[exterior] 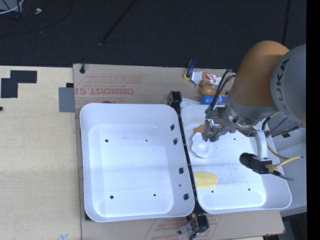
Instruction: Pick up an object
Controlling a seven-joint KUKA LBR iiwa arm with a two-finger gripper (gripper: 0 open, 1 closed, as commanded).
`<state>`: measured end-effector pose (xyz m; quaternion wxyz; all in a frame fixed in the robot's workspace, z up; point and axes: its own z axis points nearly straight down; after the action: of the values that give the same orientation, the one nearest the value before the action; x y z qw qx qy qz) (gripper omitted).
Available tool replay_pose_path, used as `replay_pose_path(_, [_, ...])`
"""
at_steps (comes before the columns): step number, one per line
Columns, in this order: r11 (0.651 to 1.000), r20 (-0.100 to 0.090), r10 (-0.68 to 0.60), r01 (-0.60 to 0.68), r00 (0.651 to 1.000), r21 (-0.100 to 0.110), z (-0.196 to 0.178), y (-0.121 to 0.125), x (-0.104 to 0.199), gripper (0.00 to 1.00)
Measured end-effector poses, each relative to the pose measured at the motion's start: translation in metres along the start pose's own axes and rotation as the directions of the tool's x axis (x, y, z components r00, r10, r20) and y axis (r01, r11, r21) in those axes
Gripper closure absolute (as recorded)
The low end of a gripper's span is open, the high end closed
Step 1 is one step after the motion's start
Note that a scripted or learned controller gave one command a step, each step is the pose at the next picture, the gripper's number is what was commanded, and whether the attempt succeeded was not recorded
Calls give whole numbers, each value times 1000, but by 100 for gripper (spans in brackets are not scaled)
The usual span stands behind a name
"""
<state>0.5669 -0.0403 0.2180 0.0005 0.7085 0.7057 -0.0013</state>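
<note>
A pale wooden counter (35,174) carries a brown cardboard sheet (125,84) with red print. On the sheet, a left bin (82,149) and a right bin (280,196) sit side by side. Black patches (17,81) and a grey patch (65,99) mark the counter's left.

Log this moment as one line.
gripper | above white object | in right bin | yellow object lying apart

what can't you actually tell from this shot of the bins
All in the camera view:
- right bin: far right corner hidden under the arm.
- brown item and blue item at its far rim: partly behind the arm, too small to identify.
- orange bit: mostly hidden by the gripper.
- white lump: outline lost against the white floor.
</note>
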Motion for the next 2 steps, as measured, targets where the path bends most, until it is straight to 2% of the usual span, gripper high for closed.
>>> replay_pose_path(2, [1000,-4,-4,4,1000,3,-26,-69,20,100])
